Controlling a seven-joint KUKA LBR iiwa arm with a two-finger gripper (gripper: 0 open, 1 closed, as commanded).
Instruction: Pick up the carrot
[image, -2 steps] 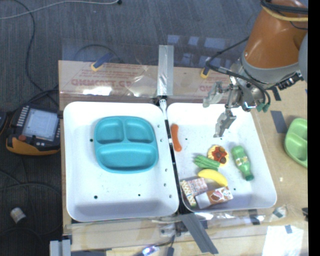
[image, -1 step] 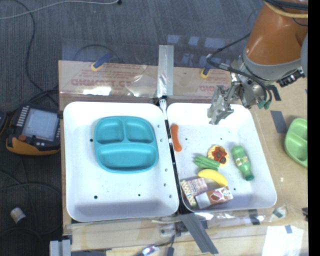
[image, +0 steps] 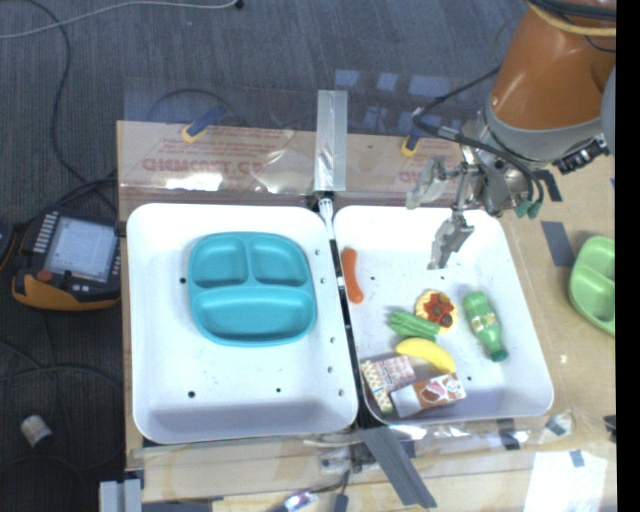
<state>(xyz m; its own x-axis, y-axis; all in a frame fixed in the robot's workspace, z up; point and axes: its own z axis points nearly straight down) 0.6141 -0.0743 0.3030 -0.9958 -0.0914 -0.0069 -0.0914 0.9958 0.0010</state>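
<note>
Against the right bin's left wall lies the carrot, lengthwise along it, well left of the open, empty gripper.

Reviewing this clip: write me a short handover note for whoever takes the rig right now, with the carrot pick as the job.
Gripper: above the back of the right bin, nothing between its fingers.
Carrot: lying against the right bin's left wall, away from the gripper.
Also in that bin: green bottle, banana, a green vegetable, two small packets.
Left bin: teal divided plate.
Done: nothing yet.
Left: move to the carrot, grasp, lift.
</note>
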